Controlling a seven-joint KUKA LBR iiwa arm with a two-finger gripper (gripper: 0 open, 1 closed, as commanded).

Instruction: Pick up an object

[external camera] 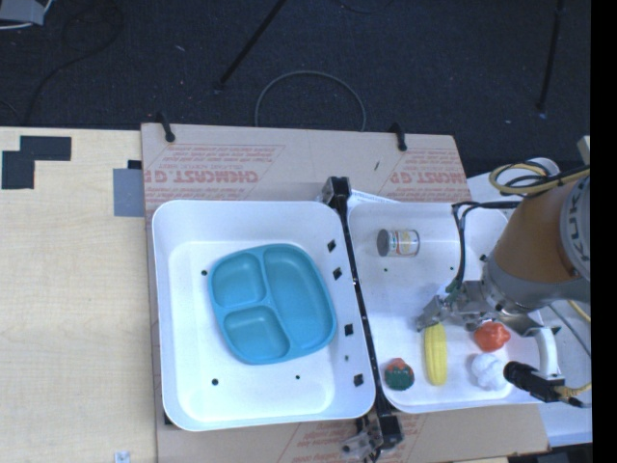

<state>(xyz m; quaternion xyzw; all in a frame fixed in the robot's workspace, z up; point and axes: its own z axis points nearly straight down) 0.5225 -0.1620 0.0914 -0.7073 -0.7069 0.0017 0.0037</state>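
My gripper (436, 314) hangs low in the right bin (415, 222), just over the top end of a yellow corn cob (436, 355) that lies lengthwise near the bin's front. Nothing can be seen held in it. A small tin can (398, 243) lies on its side toward the back of that bin. Near the front wall sits a green and red piece of toy fruit (398, 375). A red-orange item (492, 336) and a white lump (487, 370) lie to the right of the corn, partly under my wrist.
The left bin (178, 258) holds a blue divided plate (272, 303). A black divider (353, 307) runs between the two bins. Cardboard (241, 167) lies under both bins, and the wooden bench top (67, 307) spreads out to the left.
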